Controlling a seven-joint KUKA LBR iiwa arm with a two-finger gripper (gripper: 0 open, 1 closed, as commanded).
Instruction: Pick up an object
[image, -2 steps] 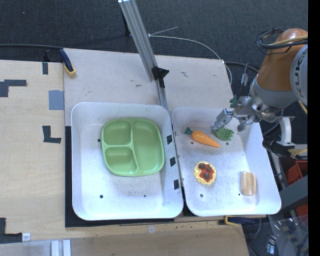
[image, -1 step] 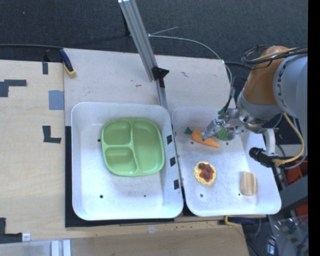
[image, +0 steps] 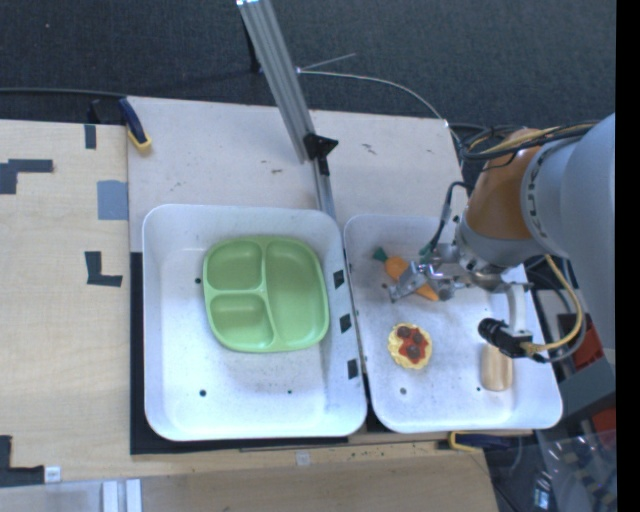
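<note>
In the right bin (image: 530, 400) lies an orange toy carrot (image: 398, 267) with a green top, at the bin's far left. My gripper (image: 416, 281) is down low directly over the carrot's middle, so orange shows on either side of it. A small round pizza toy (image: 410, 345) lies just in front of the gripper. A tan bread roll (image: 495, 368) rests near the bin's right side, below the arm's orange-banded wrist (image: 500, 205).
The left bin (image: 165, 330) holds a green divided plate (image: 266, 293). A raised divider (image: 345, 300) separates the two bins. A slanted metal pole (image: 285, 80) crosses the bench behind them. Black cables (image: 530, 345) hang off the wrist over the right bin.
</note>
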